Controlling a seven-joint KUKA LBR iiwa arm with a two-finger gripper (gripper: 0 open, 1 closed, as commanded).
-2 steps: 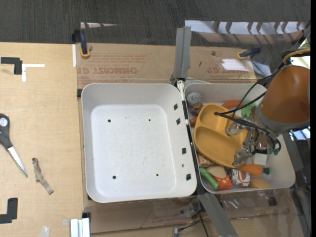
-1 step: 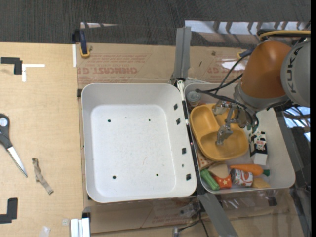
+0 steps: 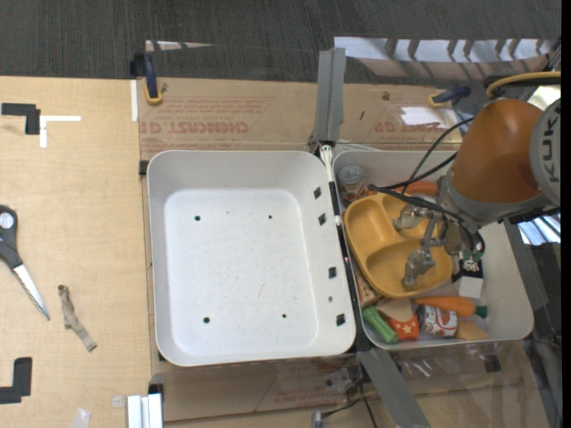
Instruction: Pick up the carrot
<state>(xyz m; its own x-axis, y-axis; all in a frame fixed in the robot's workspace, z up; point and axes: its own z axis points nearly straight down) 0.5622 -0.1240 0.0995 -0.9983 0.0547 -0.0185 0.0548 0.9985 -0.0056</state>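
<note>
The carrot [image 3: 453, 306] is seen at lower right, just beside the yellow bowl [image 3: 385, 243], over which the gripper [image 3: 419, 270] hangs, grip state undeterminable, so the bowl could be grabbed instead.

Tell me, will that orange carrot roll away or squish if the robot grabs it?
The carrot looks like a smooth, hard toy, so it probably stays stiff rather than squishing. Its rounded, tapered shape could slip or roll between fingers. It lies crowded against other things in the right bin, which may stop it rolling far.
</note>
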